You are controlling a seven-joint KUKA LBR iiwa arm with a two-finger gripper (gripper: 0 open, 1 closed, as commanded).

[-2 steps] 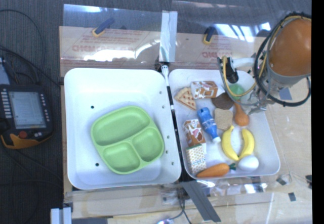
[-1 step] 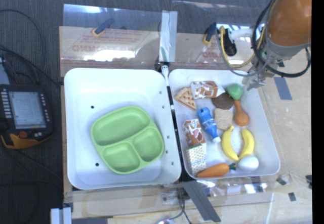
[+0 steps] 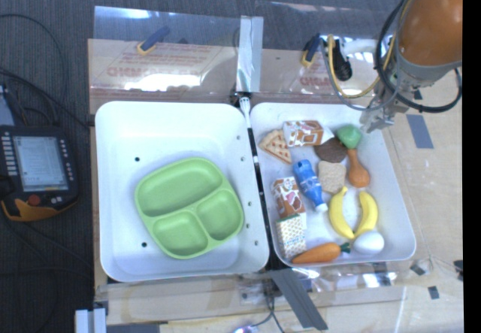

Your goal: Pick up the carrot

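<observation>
The carrot (image 3: 317, 253) is orange with a small green stub at its right end. It lies flat along the near wall of the right bin (image 3: 402, 207), between a checked packet (image 3: 291, 232) and a white egg (image 3: 368, 242). The arm, with its orange band (image 3: 431, 19), comes in at the top right. My gripper (image 3: 375, 118) hangs at the bin's far right corner, just right of a green ball (image 3: 348, 136) and far from the carrot. Nothing shows held at its tip.
The right bin also holds two bananas (image 3: 347, 215), a blue bottle (image 3: 309, 183), a waffle (image 3: 276, 146), a printed box (image 3: 303, 132), a bread slice (image 3: 331, 174) and a drumstick (image 3: 357, 172). A green divided plate (image 3: 189, 206) lies in the left bin (image 3: 113, 174). Cables (image 3: 338, 61) loop behind.
</observation>
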